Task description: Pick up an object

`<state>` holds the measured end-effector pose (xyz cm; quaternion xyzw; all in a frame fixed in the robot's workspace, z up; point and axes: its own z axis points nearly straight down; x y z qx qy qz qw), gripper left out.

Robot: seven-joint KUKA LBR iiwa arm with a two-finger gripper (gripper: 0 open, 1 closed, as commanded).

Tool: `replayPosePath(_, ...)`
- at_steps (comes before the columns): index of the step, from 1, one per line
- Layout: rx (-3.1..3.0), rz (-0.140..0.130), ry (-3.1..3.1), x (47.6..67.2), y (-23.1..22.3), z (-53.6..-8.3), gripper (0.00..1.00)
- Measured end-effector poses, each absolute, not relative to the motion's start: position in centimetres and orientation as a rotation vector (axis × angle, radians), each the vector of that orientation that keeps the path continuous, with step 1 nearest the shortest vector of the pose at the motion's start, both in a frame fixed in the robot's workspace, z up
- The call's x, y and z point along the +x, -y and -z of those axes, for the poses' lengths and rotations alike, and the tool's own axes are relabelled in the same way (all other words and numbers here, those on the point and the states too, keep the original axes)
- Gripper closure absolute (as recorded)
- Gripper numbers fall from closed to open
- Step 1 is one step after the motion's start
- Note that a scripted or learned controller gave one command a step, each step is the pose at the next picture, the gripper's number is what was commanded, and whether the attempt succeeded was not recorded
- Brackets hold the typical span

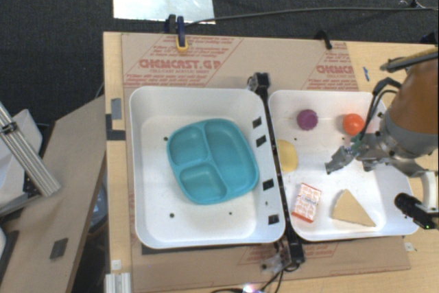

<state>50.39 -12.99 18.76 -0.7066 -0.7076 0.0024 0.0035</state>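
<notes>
The tan wedge-shaped block [354, 209] lies flat in the right white bin [322, 101], long axis running across the bin, just below and slightly right of the arm's gripper [337, 162], whose finger state cannot be made out.

Taking the right bin [322, 233] as the landmark: its middle floor is bare, a broad open patch ringed by objects. The purple ball [306, 119] and the orange ball [353, 123] stand near its far wall, apart from each other. The yellow object [287, 156] lies against its left wall. The small red-and-white packet [306, 202] and the tan wedge [353, 209] sit near its front wall, with a gap between them. The gripper [337, 162] and the arm [411, 120] block its right side.
</notes>
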Motion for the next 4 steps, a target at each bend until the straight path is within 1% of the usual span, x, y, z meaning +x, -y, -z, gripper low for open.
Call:
replayPosePath(1,-2.219,0.001,2.226,50.6,13.0,-19.2,0.00)
replayPosePath(2,-2.218,-0.003,2.220,50.5,13.3,-13.0,0.00)
replayPosePath(3,-2.221,0.001,2.223,50.5,13.3,-8.3,0.00)
replayPosePath(4,-2.222,0.004,2.226,50.6,13.3,-9.6,1.00)
